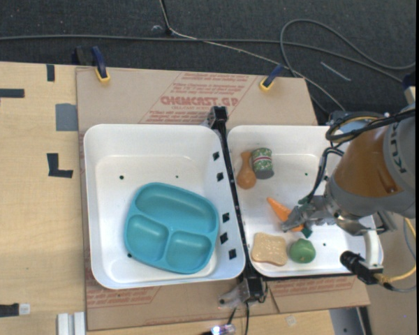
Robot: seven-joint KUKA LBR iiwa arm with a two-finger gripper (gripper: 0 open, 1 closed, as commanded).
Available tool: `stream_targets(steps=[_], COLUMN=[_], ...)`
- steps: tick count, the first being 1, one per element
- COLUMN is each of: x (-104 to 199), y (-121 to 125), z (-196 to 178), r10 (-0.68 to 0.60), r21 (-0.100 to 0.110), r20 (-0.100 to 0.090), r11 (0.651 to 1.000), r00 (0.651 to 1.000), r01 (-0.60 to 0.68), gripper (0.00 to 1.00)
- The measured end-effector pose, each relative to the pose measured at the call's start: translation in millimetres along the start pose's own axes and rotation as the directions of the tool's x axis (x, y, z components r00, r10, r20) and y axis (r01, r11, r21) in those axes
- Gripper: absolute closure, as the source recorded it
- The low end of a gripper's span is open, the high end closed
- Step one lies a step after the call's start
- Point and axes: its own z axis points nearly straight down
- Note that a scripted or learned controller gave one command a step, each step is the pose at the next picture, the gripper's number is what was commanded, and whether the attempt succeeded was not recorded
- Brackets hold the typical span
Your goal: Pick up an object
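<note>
A robotics lab setup here: two white bins [98, 187] sit on a cardboard sheet [195, 100] held to the wooden desk [28, 187] by blue-and-yellow clamps [99, 65], black cables [195, 37] trail over dark carpet, black tape marks [56, 166] dot the desk, and toy food fills one bin.

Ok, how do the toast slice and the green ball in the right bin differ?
The toast slice is tan, flat and squarish; the green ball is round and smaller. The toast lies nearer the divider between the bins, the ball nearer the gripper. Both rest side by side at the right bin's front edge.
</note>
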Motion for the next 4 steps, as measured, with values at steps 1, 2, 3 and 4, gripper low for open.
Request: stream_targets(steps=[1, 2, 3, 4], x=[0, -9, -13, -12], y=[3, 9, 15, 15], z=[-63, -114, -176, -191], r10=[0.000, 0.000, 0.000, 0.000], r21=[-0.008, -0.008, -0.009, -0.004], r20=[0.002, 0.003, 0.003, 0.002], r11=[1.000, 1.000, 1.000, 1.000], r00=[1.000, 1.000, 1.000, 1.000], r01=[0.000, 0.000, 0.000, 0.000], gripper=[1.00, 1.00, 1.00, 1.00])
